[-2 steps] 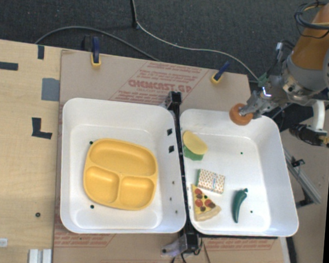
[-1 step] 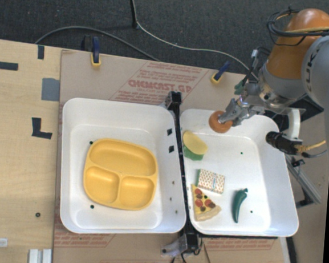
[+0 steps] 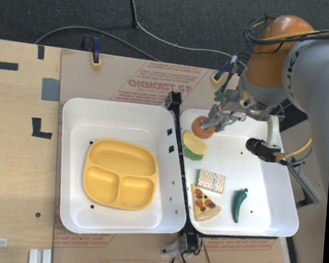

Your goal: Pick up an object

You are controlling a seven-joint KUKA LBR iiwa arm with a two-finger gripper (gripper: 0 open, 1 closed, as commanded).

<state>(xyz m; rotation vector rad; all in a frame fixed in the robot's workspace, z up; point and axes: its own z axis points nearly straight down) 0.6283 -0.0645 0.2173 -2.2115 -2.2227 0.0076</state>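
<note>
Gripper [image 3: 213, 120] hangs at the far left part of the right bin [image 3: 271, 220], directly at a small orange-brown disc [image 3: 202, 128], but whether it grips the disc I cannot tell, so I judge the pick is at the grasping step and the lift is not yet done. Just beside the disc lies a yellow-green piece [image 3: 194, 146], close enough to be bumped. Nearer the front are a cracker [image 3: 211, 181], a pizza slice [image 3: 204, 203] and a green pepper [image 3: 239, 204], and the left bin [image 3: 71, 148] holds a yellow tray [image 3: 121, 173].
</note>
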